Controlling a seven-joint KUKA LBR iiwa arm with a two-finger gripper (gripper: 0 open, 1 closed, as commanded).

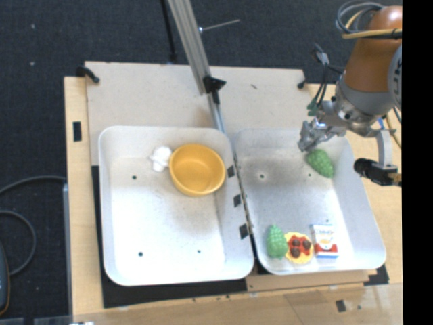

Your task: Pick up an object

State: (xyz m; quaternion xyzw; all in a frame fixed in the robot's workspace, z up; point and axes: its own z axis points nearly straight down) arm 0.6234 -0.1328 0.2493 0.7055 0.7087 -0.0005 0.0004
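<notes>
The gripper (pixel 312 141) hangs over the far right corner of the right bin (pixel 298 188), its tip just above and touching or nearly touching a green bumpy toy (pixel 321 162) that lies close to the bin's far wall. Whether the gripper is apart or together I cannot tell: the wrist and its cables crowd the tip from this slanted view, and nothing is clearly seen between its parts, so I would not call the toy held

The main risk is a miss. The toy sits a little to the near side of the gripper's tip, so a closing move could catch only its edge and squeeze it out sideways, or push it against the bin wall. Its rounded, knobbly shape probably rolls easily, which would make a glancing contact worse. The sloped wall just beside it leaves little room, so the gripper might strike the rim on the way down

Other candidates lie well apart at the near edge of the same bin: a second green toy (pixel 275 241), a yellow plate with red bits (pixel 298 246) and a small carton (pixel 325 241). The left bin (pixel 135 235) holds a yellow bowl (pixel 197 169) and a white lump (pixel 161 157) touching it
</notes>
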